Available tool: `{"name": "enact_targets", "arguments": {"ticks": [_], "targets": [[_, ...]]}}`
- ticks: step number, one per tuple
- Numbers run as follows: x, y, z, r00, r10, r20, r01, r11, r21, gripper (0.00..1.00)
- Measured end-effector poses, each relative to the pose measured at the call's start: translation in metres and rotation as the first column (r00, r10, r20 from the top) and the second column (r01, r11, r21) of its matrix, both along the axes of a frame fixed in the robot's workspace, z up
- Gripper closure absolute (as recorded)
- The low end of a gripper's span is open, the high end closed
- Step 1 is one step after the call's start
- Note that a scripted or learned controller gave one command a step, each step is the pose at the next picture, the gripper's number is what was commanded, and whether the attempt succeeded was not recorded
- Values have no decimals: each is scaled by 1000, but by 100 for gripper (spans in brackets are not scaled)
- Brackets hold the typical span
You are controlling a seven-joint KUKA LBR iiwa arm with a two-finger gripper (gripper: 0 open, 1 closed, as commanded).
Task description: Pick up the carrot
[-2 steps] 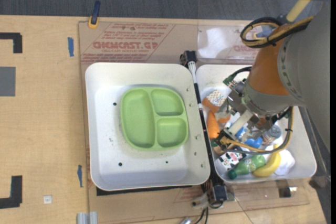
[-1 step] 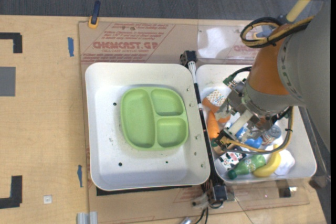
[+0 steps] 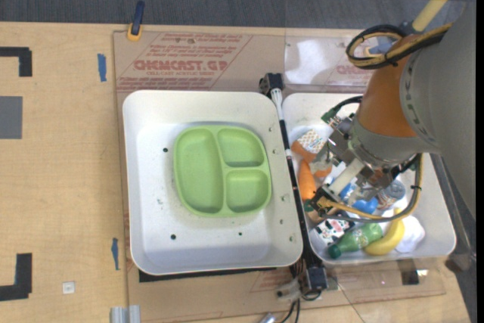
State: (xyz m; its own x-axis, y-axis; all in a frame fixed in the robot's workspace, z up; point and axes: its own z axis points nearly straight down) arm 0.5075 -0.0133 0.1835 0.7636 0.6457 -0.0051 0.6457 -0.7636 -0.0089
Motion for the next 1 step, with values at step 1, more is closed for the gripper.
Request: {"name": "enact_targets", "arguments": {"ticks": [1], "targets": [[0,0,0,1000,0,0,0,1000,0,0]]}}
